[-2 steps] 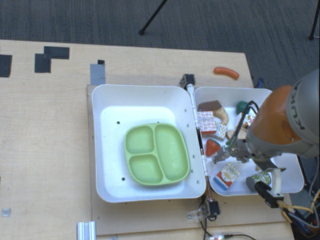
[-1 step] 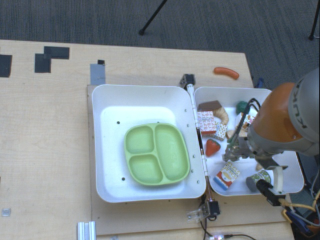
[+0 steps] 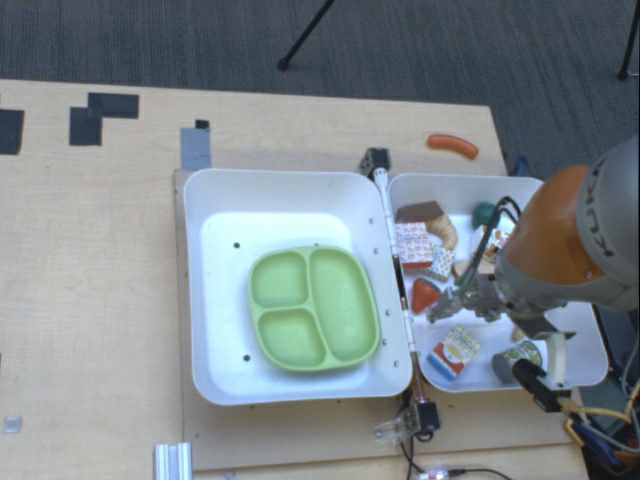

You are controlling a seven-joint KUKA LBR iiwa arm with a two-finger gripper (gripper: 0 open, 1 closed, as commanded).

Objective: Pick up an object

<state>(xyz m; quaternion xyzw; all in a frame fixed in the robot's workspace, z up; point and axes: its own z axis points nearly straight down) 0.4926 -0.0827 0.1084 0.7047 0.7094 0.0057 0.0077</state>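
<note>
My gripper (image 3: 452, 306) hangs low over the middle of the right bin (image 3: 590, 363), under the grey wrist and orange band. Just left of it lies a small red item (image 3: 427, 293), close to the gripper tip; I cannot tell whether they touch. A white, red and yellow carton (image 3: 455, 353) lies below the gripper near the bin's front. Further back are a red-and-white packet (image 3: 411, 240), a small patterned box (image 3: 441, 261), a brown block (image 3: 420, 211) and a tan curved piece (image 3: 446, 231). The arm hides the bin's right half.
The left bin (image 3: 215, 268) holds a light green divided plate (image 3: 314, 308). An orange sausage-shaped toy (image 3: 452, 145) lies on the bench behind the right bin. A teal item (image 3: 484, 211) and a green-labelled item (image 3: 520, 356) peek out beside the arm.
</note>
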